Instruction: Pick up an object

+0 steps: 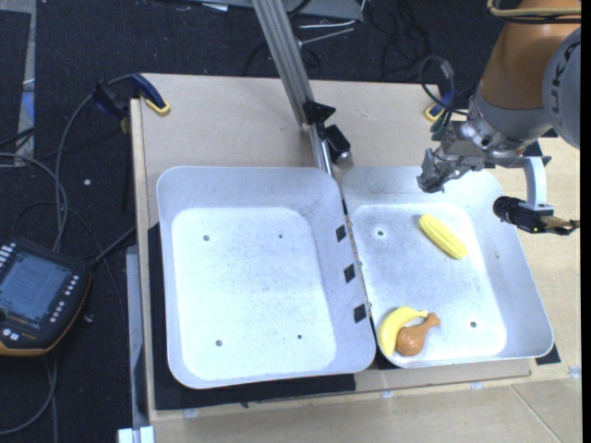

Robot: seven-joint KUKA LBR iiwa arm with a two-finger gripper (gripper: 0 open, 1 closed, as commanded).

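Gripper point(432, 181) over right bin's point(517, 275) far edge, finger state unclear. Corn cob point(442, 235): yellow, ridged, lying diagonal. Banana point(395, 324) touching drumstick point(415, 336) at near-left corner.

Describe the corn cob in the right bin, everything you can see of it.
The corn cob is a short yellow piece, plastic-looking, with faint ribbing along its length. It lies flat on the floor of the right bin, in the far half, set at a slant from upper left to lower right. Nothing touches it but the bin floor. The gripper is above and behind it, near the bin's far rim, apart from it.
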